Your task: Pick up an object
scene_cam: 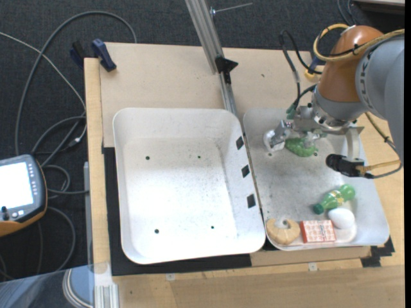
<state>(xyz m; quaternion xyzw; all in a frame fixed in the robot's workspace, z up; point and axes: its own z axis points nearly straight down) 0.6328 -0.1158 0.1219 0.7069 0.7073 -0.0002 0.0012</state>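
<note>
My gripper [276,138] hangs low over the far part of the right bin [276,185], on the grey arm with the orange band [343,56]. A pale green rounded object [300,148] sits right beside the gripper, partly tucked under the wrist; I cannot tell whether they touch. At the bin's near right corner lie a green bottle [334,199], a white egg-shaped object [342,219], a red and white box [318,231] and a tan bagel-like ring [282,231].
The left bin [128,127] stands next to the right one, with black clips along the shared wall. A metal rail [202,24] slants in from the top, and cables trail off the bench's left side.
</note>
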